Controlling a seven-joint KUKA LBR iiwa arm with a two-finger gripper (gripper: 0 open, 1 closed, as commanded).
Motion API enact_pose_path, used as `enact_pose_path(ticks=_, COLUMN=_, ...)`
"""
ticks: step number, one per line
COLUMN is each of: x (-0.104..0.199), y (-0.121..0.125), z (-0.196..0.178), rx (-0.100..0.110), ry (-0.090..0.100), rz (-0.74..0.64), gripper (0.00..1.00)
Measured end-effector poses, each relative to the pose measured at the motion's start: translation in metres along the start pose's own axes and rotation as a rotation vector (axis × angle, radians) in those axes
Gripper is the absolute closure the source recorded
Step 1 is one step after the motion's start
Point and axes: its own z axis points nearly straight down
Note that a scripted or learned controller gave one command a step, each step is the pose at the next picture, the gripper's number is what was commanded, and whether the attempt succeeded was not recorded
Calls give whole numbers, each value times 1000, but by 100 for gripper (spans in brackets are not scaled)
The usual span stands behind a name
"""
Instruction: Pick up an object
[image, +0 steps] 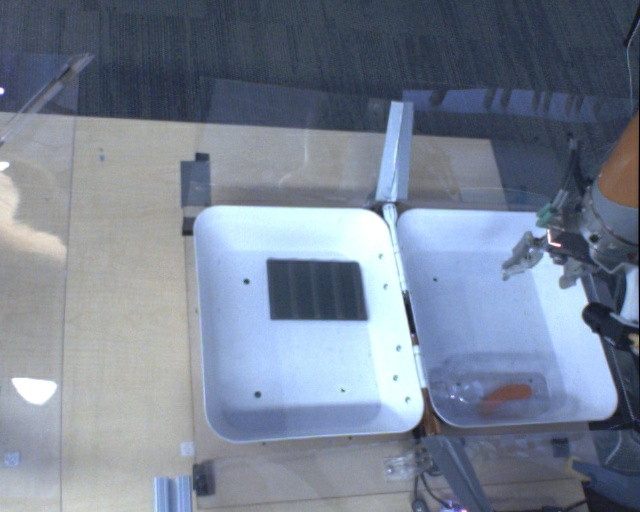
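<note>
Two shallow white plastic bins sit side by side on the pale wooden bench (110, 330). Left bin (225, 390) contains a dark ribbed rectangular panel (316, 290), lying flat near its centre. Right bin (450, 240) contains a clear plastic bottle with an orange part inside (497, 392), lying on its side against the near wall. Grey arm with orange band (618, 180) reaches in from the right. Its two-finger gripper (545, 258) hovers over the far right part of the right bin, well apart from the bottle; whether its fingers are spread or closed cannot be determined, and nothing is visible between them.
</note>
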Motion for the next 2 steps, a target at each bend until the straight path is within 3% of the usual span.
enact_pose_path(ticks=1, x=54, y=-59, z=-33, rx=2, ry=2, rz=238, gripper=0)
enact_pose_path(ticks=2, x=-31, y=-61, z=-56, rx=0, ry=-1, rz=232, gripper=0)
